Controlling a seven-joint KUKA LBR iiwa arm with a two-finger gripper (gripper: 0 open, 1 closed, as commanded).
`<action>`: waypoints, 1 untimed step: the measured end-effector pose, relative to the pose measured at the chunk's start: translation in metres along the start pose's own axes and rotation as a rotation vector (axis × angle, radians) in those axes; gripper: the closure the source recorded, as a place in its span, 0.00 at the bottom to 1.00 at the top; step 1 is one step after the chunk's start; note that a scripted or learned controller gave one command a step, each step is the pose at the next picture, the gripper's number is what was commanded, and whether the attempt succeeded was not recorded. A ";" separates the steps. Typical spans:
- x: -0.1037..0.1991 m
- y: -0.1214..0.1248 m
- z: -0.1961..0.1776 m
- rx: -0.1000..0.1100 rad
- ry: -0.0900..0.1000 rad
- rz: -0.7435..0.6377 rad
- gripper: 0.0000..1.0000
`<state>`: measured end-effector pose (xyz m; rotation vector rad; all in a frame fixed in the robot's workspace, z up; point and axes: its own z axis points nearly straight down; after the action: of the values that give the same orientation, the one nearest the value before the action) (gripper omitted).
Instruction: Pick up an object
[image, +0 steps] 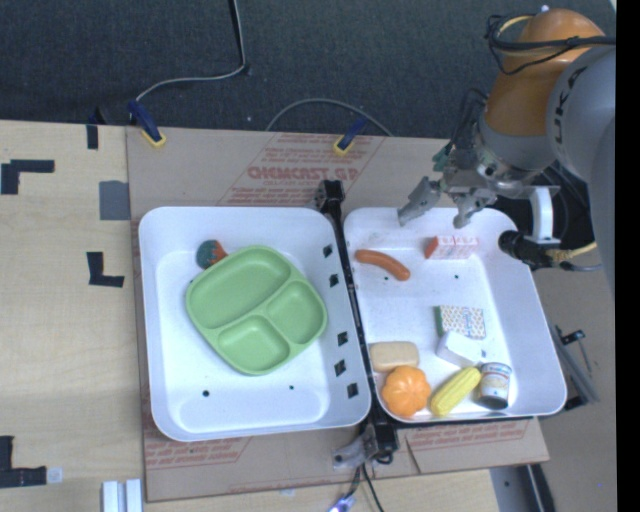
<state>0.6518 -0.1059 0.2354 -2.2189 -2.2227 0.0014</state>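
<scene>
My gripper (440, 211) hangs open above the far edge of the right bin (520, 300), with nothing between its fingers. Just below it lie a small red and white packet (449, 245) and an orange sausage (382, 264). Further forward in the same bin are a patterned box (460, 321), a white block (457, 349), a tan bread piece (393, 355), an orange fruit (405, 391), a yellow corn cob (454, 390) and a small can (493, 384).
The left bin (170, 350) holds a green divided plate (256, 309) and a small dark green and red object (210, 253) at the plate's far left corner. Cardboard lies under both bins. Black clips line the divider between the bins.
</scene>
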 end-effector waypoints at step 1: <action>0.026 0.008 0.052 0.002 0.000 0.000 0.00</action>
<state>0.6598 -0.0800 0.1834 -2.2183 -2.2216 0.0030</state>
